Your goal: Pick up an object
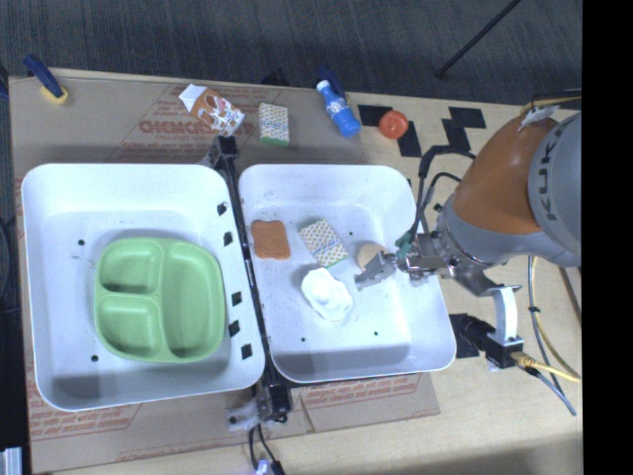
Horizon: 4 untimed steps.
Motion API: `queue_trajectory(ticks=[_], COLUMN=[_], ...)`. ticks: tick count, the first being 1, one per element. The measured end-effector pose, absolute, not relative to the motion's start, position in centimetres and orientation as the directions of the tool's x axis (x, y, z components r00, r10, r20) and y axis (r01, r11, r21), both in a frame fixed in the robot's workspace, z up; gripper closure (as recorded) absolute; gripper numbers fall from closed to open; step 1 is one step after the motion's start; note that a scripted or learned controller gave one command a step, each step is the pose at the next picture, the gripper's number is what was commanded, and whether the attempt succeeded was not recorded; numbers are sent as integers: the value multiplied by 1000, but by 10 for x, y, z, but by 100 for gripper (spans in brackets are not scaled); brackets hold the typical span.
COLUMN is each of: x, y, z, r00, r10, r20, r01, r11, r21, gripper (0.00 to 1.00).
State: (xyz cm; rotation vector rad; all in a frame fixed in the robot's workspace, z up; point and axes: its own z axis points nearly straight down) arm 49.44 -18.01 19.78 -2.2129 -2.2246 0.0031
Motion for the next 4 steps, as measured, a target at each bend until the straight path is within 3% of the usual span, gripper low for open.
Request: queue_trajectory(ticks=[1, 2, 3, 4], x=[480, 476, 477, 477], y=[-186, -131, -132, -175], z=[92, 91, 101, 197], r00=[-7, -8, -13, -4], r10=[1000, 1000, 1000, 1000], r20=[1, 2, 1, -1], r01=[1000, 1000, 1000, 1000], r11=[7, 8, 13, 4], r21=[-3, -4, -4, 1], gripper=[0, 0, 100, 100])
